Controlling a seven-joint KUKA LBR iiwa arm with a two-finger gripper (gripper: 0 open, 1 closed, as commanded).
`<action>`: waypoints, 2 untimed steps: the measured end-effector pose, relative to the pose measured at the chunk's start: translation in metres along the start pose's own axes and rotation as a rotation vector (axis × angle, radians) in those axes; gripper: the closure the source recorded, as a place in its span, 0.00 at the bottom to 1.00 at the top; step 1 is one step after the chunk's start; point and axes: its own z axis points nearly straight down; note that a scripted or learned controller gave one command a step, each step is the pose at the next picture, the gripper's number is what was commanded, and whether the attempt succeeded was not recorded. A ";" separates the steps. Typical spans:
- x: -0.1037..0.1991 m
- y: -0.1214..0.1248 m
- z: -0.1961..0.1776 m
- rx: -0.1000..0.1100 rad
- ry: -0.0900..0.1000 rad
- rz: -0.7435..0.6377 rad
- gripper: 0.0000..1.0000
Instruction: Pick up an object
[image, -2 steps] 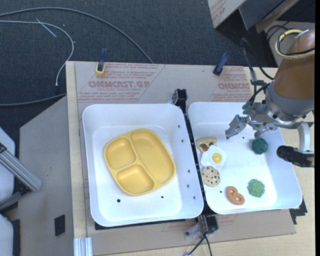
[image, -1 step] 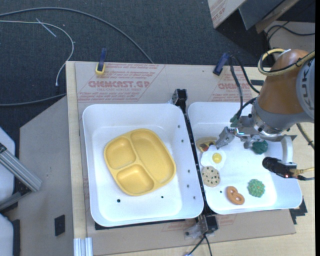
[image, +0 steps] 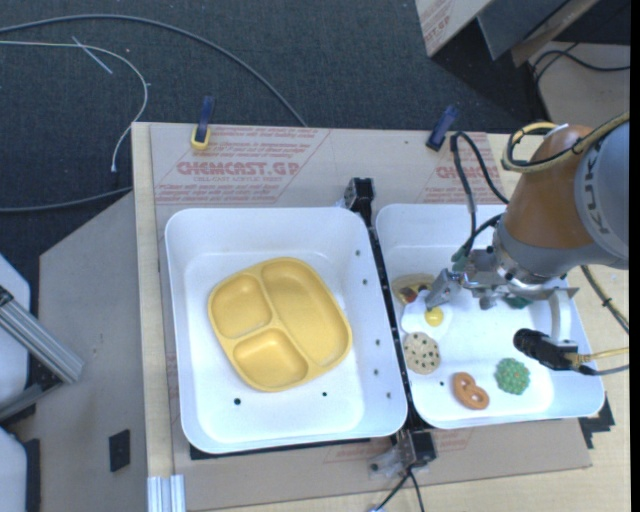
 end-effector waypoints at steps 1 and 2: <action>0.002 0.002 0.040 -0.004 0.005 -0.002 0.00; 0.002 0.006 0.024 -0.019 0.002 -0.002 1.00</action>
